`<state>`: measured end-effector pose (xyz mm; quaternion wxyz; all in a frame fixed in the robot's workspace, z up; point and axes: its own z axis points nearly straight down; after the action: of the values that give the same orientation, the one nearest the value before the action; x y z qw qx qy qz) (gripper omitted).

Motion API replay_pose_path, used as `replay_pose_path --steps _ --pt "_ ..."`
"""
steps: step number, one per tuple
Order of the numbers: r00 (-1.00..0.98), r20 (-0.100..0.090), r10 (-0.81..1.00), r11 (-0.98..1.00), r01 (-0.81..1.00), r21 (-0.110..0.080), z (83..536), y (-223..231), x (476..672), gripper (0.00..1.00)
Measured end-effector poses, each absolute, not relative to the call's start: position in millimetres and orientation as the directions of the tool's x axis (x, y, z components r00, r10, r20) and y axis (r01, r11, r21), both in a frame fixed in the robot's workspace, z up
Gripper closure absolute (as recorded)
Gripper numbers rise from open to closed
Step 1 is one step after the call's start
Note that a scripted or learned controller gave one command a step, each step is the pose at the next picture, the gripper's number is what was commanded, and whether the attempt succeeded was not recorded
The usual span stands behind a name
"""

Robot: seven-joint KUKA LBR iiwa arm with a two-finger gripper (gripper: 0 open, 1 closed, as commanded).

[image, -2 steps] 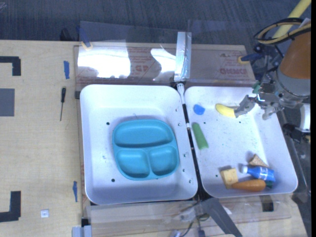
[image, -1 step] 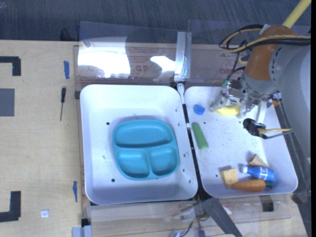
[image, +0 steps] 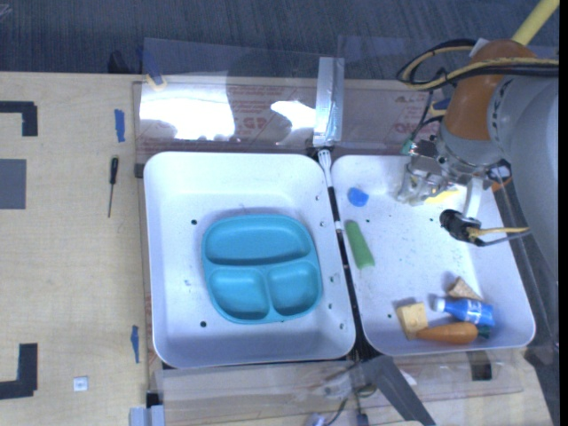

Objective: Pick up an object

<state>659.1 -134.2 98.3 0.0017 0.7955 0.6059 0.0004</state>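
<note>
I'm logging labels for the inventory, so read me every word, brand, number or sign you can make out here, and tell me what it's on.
No text here can be read with confidence.
Red print on the clear back panel behind the right bin: too blurred and glared to read.
Blue and white tube at the right bin's front: any label is too small to read.
Blue divided tray in the left bin: no markings visible.
</note>
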Motion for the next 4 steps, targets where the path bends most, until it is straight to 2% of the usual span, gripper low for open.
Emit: replay_pose_path --steps 1,2,3,4 --pt "0.104 -0.001 0.995 -0.104 0.995 -0.005 119 -144 665.6 1.0" --pt "0.102 -0.002 0.995 -0.102 0.995 -0.002 131 -143 666.8 1.0" --pt "0.102 -0.002 0.995 -0.102 0.995 -0.003 130 -143 666.7 0.0" --pt "0.125 0.004 0.992 -0.125 0.992 -0.001 86 -190 667.8 0.0"
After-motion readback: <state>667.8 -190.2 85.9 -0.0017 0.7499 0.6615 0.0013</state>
